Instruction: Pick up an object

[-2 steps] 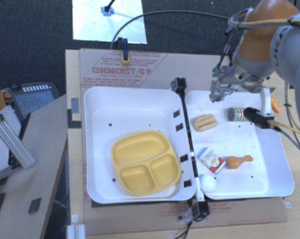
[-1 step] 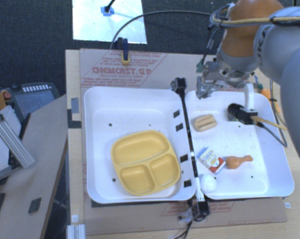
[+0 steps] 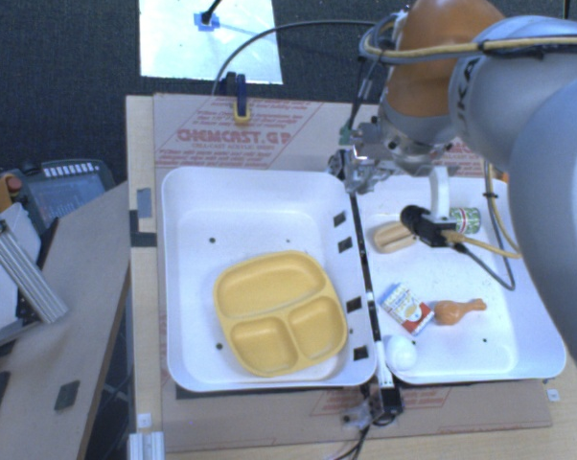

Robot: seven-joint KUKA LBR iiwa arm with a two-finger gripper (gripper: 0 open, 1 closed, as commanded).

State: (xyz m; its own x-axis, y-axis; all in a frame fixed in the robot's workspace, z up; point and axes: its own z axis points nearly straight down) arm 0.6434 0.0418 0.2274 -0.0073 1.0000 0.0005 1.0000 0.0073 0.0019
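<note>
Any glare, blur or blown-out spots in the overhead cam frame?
Camera view: the foil sheet behind the bench is blown out; the white bins are bright but keep their edges; the arm's near link is large and soft, out of focus; the yellow tray and small items are sharp, with soft shadows.

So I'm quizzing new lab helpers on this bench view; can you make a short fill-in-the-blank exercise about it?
1. The yellow plastic divided tray has ___ compartments.
2. That tray lies in the ___ shallow white bin.
3. The small white egg-shaped object lies in the right white bin's near ___ corner.
4. The brown toy chicken drumstick lies to the ___ of the small red-and-white carton.

Missing words: three; left; left; right
</note>
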